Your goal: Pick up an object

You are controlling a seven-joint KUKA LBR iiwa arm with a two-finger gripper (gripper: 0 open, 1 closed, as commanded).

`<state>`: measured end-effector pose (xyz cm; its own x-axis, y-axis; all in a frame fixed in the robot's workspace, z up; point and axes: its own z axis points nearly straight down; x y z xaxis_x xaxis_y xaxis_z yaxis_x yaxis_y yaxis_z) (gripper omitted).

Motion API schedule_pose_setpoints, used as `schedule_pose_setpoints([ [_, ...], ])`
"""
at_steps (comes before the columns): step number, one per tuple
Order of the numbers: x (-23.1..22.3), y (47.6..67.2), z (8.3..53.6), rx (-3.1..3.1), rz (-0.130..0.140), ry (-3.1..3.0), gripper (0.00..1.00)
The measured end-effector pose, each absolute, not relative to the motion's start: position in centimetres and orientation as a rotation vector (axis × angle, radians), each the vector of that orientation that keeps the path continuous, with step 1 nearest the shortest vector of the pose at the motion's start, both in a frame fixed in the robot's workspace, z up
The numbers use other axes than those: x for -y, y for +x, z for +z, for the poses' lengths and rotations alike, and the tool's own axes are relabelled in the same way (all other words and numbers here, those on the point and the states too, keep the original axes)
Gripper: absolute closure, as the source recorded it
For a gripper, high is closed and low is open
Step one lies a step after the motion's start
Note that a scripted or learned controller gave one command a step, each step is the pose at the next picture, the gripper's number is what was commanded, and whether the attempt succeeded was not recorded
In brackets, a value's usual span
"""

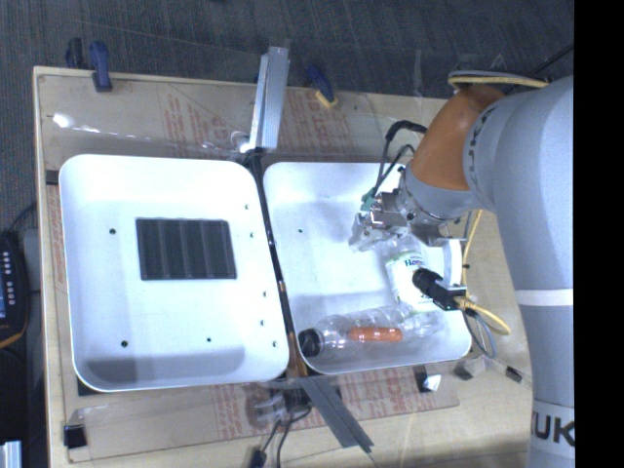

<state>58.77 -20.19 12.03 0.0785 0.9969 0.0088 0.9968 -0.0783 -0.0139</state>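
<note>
Surface (146, 130): wood-coloured board with red print, two blue clamps on its far edge, one at the left and one near the middle.
Left bin (88, 261): shallow, white, rounded corners. A dark ribbed rectangular panel (185, 249) sits in its floor, long side running left-right.
Divider: the two bins butt together along a dark seam; a grey metal bar (269, 96) stands up at the seam's far end.
Right bin (312, 222): white, same shape, holds the objects.
Clear bottle (366, 334): lies on its side along the near wall of the right bin. Long axis runs roughly left-right, tilted slightly up to the right. Dark cap (310, 342) points left, toward the seam. Something orange shows through the clear wall mid-body.
White bottle (408, 273): lies in the right part of the right bin, just above the clear bottle's right end. Long axis roughly far-to-near. Label has blue print; text too small to read. Which end is its top: cannot tell.
Gripper (382, 224): low over the right bin, just beside the far end of the white bottle. Clear plastic sits around the tip.
Fingers: cannot tell open or closed; cannot tell whether anything sits between them.
Arm (517, 203): grey, orange band above the wrist, comes in from the right. Black part and cables hang near the white bottle's right side.
</note>
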Motion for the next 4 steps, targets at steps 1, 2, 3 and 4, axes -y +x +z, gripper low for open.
schedule_pose_setpoints([
  [1,20.2,58.8,12.0,2.122,0.005,-2.295,0.00],
  [2,20.1,57.5,21.4,2.254,0.001,-2.188,0.00],
  [3,20.9,57.0,20.5,2.276,0.002,-2.162,0.00],
  [4,20.9,60.2,17.8,2.307,0.002,-2.129,0.00],
])
